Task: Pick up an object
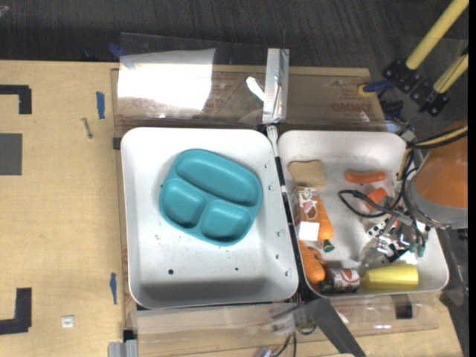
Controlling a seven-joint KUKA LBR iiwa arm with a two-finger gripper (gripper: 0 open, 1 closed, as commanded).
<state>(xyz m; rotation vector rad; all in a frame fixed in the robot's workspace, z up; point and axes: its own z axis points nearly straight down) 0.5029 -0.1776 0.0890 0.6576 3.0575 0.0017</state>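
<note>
Yellow object (390, 276) lies in the right bin (349, 143) beside the fingers (387, 245) (grip state unclear).

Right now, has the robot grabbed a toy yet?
Not that I can see. The gripper is down in the right white bin, just above the yellow plastic piece. Nothing looks lifted. The teal divided tray sits in the left bin. Grabbing and lifting remain.
</note>
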